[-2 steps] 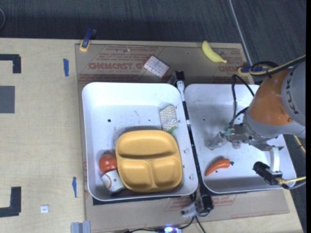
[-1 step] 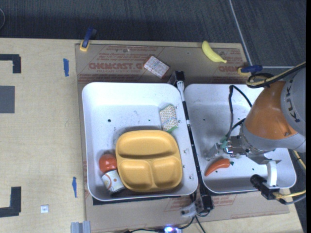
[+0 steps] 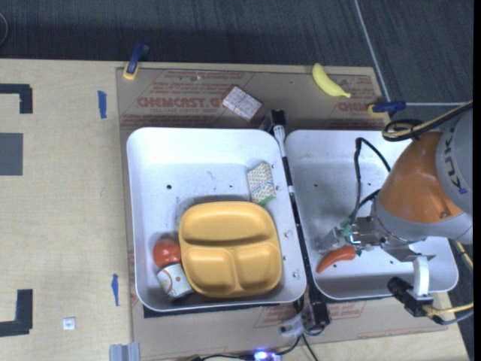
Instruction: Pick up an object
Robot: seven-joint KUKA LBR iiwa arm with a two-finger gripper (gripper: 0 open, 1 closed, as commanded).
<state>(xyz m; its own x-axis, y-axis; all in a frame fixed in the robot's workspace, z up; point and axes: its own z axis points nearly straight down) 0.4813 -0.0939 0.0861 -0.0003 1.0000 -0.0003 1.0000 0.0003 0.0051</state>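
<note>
Two shallow white bins side by side on a cardboard sheet [image 3: 188, 100] across a pale wooden bench [image 3: 60, 224]. In the left bin [image 3: 146, 164], lower middle of the frame: a yellow compartment tray [image 3: 228, 245], a red-and-white ball-like toy [image 3: 170, 265] tucked against its lower left edge, a small patterned packet [image 3: 261, 180] just above its upper right corner. In the right bin [image 3: 323, 156]: an orange carrot-shaped object [image 3: 336, 256] lying near the bottom wall, tilted, left end pointing down-left. Grey arm with orange band [image 3: 421, 183] reaching in from the right edge, gripper [image 3: 347, 238] low in the right bin, just above and touching or nearly touching the carrot-shaped object. Fingers too small and blurred to judge whether spread, closed, or pinching anything. On the cardboard above the bins: a yellow banana [image 3: 329, 81] toward upper right, a small pink-patterned card [image 3: 241, 102] upper middle.
</note>
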